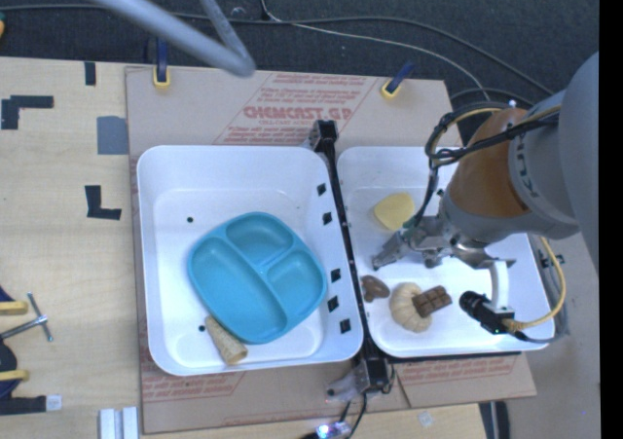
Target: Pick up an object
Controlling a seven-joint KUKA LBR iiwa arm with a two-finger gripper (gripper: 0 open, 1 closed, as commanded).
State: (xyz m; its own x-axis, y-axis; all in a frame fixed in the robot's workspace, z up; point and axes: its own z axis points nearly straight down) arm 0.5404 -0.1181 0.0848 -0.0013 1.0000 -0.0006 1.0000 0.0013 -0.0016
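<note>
In the right bin (545, 276) lie several small things for the picking: a pale yellow, flattish wedge (394, 210) near the far side; a small brown, rounded lump (375, 285) near the divider; a cream, knobbly piece (406, 308) with a dark brown ridged block (432, 302) touching its right side; the gripper (417, 244) hangs low between the yellow wedge and these brown pieces, close to all of them, and how its jaws stand cannot be told, nor is anything seen held; the grey arm with its orange band (492, 179) comes in from the right, black cable looping beside it; the left bin (161, 233), smooth white plastic, holds a glossy blue three-part tray (255, 274) and a tan, cork-like cylinder (225, 340) touching the tray's near edge; both bins sit on a brown board (292, 106) printed in red, partly legible as "CHEMCAST GP".
</note>
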